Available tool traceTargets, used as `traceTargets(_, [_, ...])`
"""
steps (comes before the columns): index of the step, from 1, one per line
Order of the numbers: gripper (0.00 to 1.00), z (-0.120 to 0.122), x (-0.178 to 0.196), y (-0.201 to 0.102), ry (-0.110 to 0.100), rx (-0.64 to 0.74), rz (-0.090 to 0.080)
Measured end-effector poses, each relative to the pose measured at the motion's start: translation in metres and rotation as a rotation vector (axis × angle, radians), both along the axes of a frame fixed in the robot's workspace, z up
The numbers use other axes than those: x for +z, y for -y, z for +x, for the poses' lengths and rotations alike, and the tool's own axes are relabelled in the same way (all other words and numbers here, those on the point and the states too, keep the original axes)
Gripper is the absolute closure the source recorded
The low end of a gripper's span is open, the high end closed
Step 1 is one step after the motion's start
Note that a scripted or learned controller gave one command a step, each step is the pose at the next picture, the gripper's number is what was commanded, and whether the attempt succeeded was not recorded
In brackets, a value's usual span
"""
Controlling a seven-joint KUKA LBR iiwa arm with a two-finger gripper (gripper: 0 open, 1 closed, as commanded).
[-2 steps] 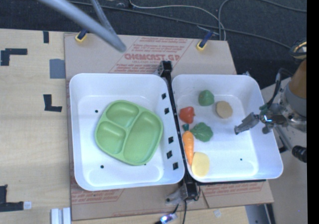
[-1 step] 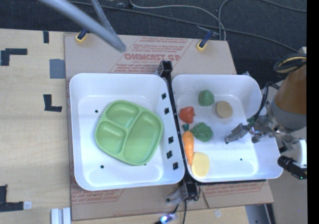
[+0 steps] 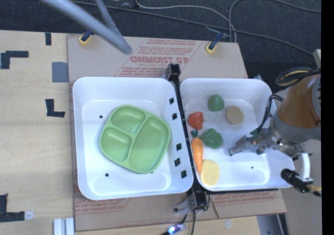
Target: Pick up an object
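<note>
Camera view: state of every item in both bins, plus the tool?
green divided plate: flat in left bin, nothing on it
carrot: lying by the divider, right bin
yellow piece: lying at carrot's near end
red piece: resting, untouched
dark green piece: resting
round green piece: resting
tan piece: resting
tool: low in right bin, holding nothing

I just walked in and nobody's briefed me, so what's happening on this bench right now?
A robot arm reaches in from the right, its gripper low over the floor of the right bin with nothing between its fingers. That bin holds toy food: a carrot, a red piece, two green pieces, a tan round piece and a yellow piece. The left bin holds a green divided plate.
</note>
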State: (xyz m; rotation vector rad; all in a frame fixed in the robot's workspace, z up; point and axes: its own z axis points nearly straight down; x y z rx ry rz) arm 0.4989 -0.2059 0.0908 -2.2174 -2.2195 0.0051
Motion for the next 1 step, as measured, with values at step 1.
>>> traceTargets(1, [1.0, 0.0005, 0.0129, -0.0005, 0.002, 0.001, 0.0])
